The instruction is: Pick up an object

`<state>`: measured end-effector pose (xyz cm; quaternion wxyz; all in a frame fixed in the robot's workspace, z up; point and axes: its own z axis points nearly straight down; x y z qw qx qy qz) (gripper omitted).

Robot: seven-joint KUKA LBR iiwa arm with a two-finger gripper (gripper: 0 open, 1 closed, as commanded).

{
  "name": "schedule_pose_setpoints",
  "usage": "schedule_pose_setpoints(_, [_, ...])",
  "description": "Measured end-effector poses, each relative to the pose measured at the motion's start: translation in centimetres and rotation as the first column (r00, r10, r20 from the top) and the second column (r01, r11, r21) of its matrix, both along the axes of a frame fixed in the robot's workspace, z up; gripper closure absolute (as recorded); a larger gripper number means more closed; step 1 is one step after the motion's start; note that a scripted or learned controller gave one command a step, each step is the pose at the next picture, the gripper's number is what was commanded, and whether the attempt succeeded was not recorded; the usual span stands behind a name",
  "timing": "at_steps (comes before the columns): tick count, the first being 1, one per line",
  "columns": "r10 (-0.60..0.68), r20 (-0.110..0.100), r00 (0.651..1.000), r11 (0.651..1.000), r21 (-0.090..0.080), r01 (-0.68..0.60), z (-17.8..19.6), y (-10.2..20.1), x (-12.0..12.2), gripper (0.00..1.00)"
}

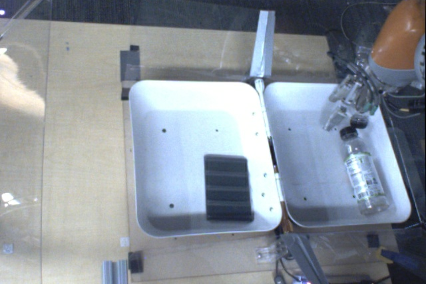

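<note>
gripper [347,105] above bottle [363,173] cap, right bin [299,143] | black block [227,187], left bin [173,116]

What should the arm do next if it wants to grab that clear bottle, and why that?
Probably lower the end effector a little toward the near side of the right bin, onto the clear bottle. The bottle lies flat just beyond it, its dark cap pointing at the end effector, and nothing is between them. The black ridged block sits alone in the left bin, much farther off.

Two white bins [143,143] [293,103] sit side by side on one table [73,163]; there is one black ridged block [227,187] in the left bin and one clear plastic bottle [363,173] in the right
</note>
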<state>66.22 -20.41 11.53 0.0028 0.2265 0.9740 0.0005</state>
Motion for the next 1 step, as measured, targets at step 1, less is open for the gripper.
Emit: schedule_pose_setpoints(1, [0.187,-0.01,0.982,0.982,-0.003,-0.187,-2.46,-0.5,-0.21,0.0])
